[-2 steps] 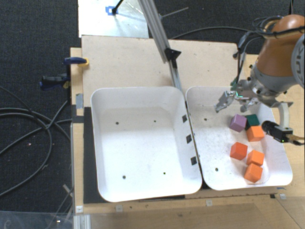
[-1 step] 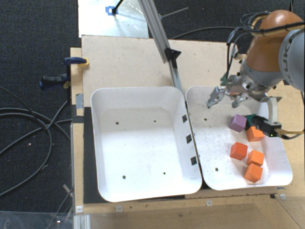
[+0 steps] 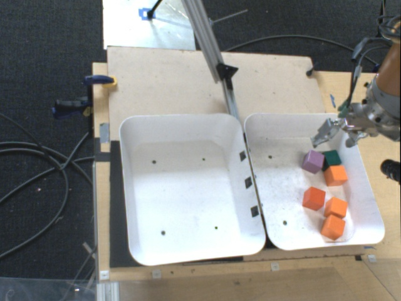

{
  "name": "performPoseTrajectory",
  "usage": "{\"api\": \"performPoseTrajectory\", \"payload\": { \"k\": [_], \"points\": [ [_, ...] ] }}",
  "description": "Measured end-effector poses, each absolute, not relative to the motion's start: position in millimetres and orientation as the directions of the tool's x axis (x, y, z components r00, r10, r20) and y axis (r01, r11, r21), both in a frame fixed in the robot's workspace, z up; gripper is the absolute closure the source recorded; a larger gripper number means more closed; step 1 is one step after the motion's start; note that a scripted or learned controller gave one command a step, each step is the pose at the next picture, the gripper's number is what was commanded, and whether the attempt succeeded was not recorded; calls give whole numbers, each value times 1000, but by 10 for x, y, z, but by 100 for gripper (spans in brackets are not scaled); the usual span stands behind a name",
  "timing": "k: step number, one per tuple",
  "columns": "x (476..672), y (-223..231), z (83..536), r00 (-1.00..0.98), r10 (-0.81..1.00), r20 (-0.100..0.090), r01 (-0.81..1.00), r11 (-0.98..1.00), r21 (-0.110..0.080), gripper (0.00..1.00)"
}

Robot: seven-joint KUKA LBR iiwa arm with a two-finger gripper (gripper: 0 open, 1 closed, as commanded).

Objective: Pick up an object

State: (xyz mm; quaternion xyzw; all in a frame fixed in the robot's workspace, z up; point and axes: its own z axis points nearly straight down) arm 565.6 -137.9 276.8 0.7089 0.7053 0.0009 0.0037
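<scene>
The gripper hangs over the upper right part of the right bin, just above the cluster of blocks, and its fingers stand spread apart with nothing between them. All the candidates lie in that bin's right half: a purple block nearest the gripper, a dark green block touching it on the right, an orange block just below those two, another orange block a little apart toward the bin's middle, and two more orange blocks stacked close together near the lower right wall. The left bin holds no blocks. The step in hand looks like choosing a target and descending on it. The purple block seems the shortest reach, but the green one presses against its side, so one finger may land on the neighbour or push both away; turning the wrist so the fingers straddle the purple block's free faces would help. The lone orange block near the middle has clear space all round and is likely the safer choice. A straight, centred descent before closing should keep the block from squirting sideways.
</scene>
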Motion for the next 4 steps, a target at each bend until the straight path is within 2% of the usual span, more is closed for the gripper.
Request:
{"api": "performPoseTrajectory", "payload": {
  "k": [1, 2, 3, 4],
  "points": [
    [5371, -1868, 2901, 4, 1000, -4, 1000, -4, 4, 0],
    [5978, -1883, 1305, -5, 1000, 1, 1000, 5, -4, 0],
    [5317, -1623, 1303, 0, 1000, 3, 1000, 0, -5, 0],
    [5972, -1511, 888, -8, 1000, 0, 1000, 8, 3, 0]
  ]
}}
